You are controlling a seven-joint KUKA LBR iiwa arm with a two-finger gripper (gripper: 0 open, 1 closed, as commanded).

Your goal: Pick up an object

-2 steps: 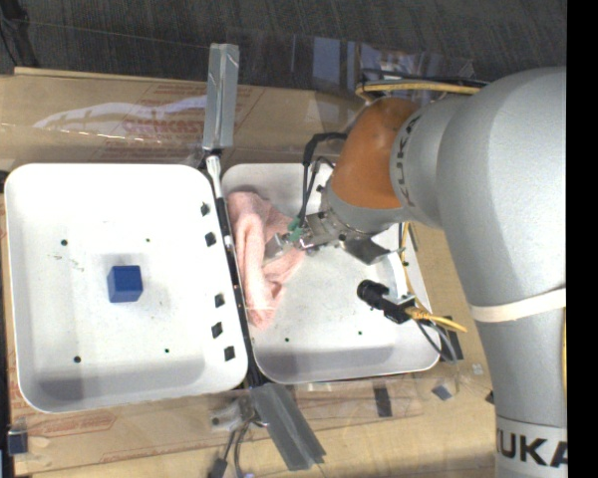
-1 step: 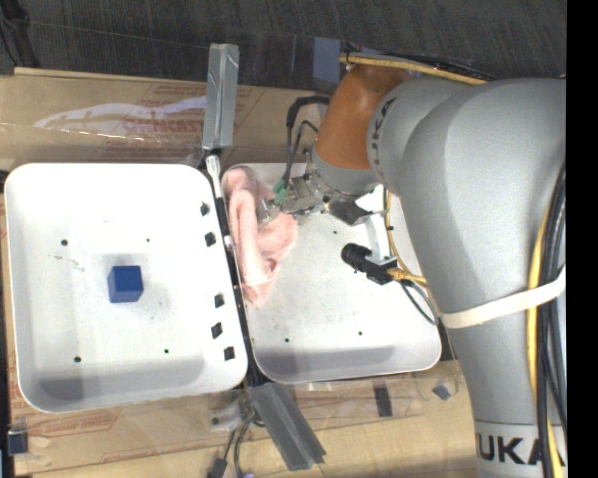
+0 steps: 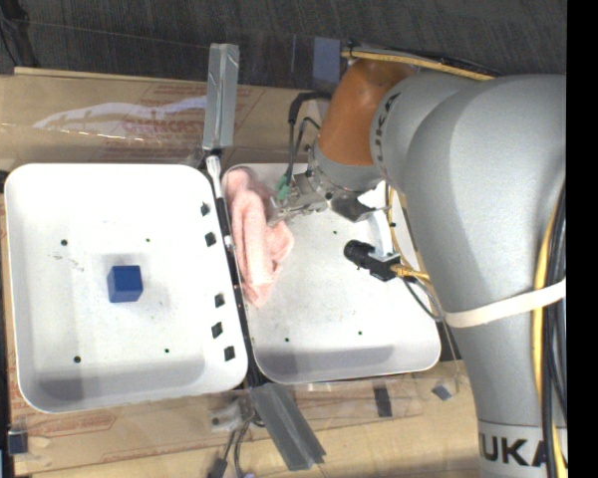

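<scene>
Claw (image 3: 291,199) against pink cloth (image 3: 251,239)

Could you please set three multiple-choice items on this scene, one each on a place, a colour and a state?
1. Where does the cube lie?
A. In the left bin
B. In the right bin
C. On the bench outside the bins

2. What colour is the cloth?
A. Green
B. Pink
C. Black

3. How does the cloth lie?
A. Spread flat over the middle of the left bin
B. Hanging in the air above the bins
C. Crumpled against the right bin's left wall

Answers:
1. A: the blue cube sits on the floor of the left bin, apart from its walls.
2. B: the cloth is pale pink against the white right bin.
3. C: the cloth lies bunched in folds along the divide between the bins, with the gripper at its upper right edge.
</scene>
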